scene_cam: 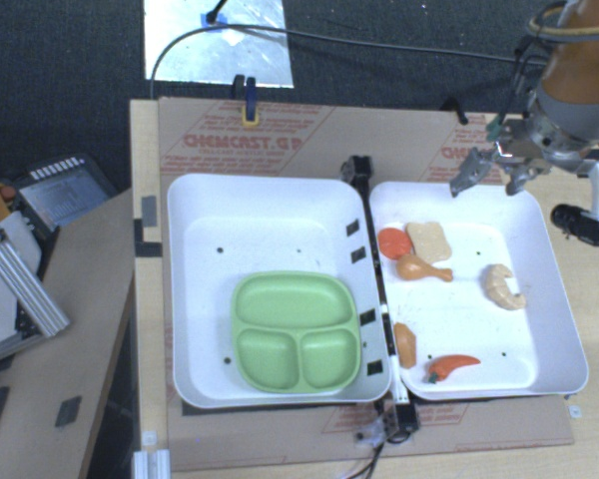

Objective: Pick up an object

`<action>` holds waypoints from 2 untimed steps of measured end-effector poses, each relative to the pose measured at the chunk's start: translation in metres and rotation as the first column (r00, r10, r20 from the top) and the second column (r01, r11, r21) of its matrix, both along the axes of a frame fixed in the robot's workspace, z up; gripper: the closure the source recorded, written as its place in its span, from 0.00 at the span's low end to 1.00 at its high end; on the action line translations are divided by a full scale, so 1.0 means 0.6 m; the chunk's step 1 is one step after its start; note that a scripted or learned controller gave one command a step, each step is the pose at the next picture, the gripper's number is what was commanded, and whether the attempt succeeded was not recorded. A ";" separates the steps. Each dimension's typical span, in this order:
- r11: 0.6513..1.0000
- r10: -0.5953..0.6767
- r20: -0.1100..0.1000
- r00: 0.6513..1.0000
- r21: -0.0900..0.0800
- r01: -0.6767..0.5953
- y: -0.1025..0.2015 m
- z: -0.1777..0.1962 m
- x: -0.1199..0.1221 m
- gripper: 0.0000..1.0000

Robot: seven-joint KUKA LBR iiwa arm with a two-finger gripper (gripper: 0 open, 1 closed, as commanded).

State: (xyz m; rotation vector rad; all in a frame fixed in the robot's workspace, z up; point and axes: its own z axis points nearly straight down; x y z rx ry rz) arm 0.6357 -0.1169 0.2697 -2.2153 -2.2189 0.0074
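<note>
Nearest to us we see the front lip of the cardboard sheet (280,437) that covers the bench, with a small tangle of wires at the seam where the two bins meet. On the sheet the left bin (200,228) carries a green divided plate (295,329) in its near half. The right bin (554,312) holds the loose things: a red chili pepper (451,366) close to the near wall, an orange piece (405,344) against the dividing wall, a pale curled piece (502,286) toward the right wall, then a drumstick (421,267), a red tomato slice (393,242) and a tan slice of bread (428,239) clustered near the far left corner. Above the far right corner of that bin hangs the gripper (497,176), its fingers (467,180) spread apart with nothing between them, apart from every item. To the left a wooden side surface (80,317) bears a metal rail and a dark device. Beyond the bins lie dark carpet (60,58), a shiny plate (220,28) and a black cable.
</note>
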 end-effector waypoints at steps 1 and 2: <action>1.000 0.002 0.009 1.000 -0.001 -0.002 0.000 0.009 0.003 0.00; 1.000 0.000 0.004 1.000 -0.001 0.000 0.000 -0.095 0.004 0.00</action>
